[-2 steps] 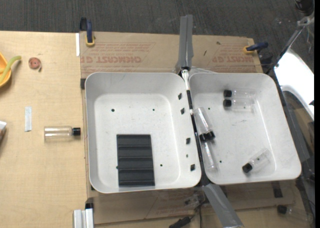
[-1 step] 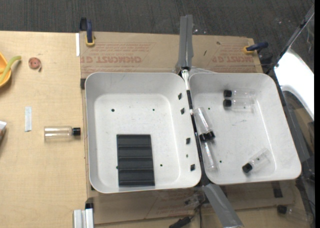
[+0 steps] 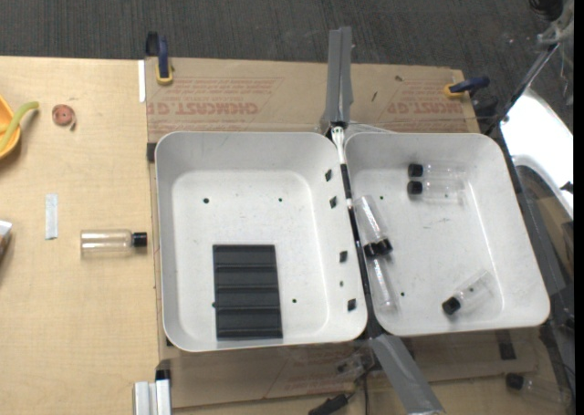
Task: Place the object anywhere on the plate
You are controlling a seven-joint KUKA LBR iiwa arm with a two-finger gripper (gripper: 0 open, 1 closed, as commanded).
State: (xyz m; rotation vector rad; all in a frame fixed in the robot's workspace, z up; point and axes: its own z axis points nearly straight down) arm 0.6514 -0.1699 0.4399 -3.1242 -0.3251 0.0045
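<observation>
The clear bottles [image 3: 436,182] all lie in the right bin [image 3: 474,231], on the side the arm reaches from. None is on the dark ribbed plate [image 3: 246,292] in the left bin [image 3: 237,194], so by my judgement nothing is placed yet. I cannot tell whether the tool is spread or pinching. The bottles' glass is faint against the white.
</observation>
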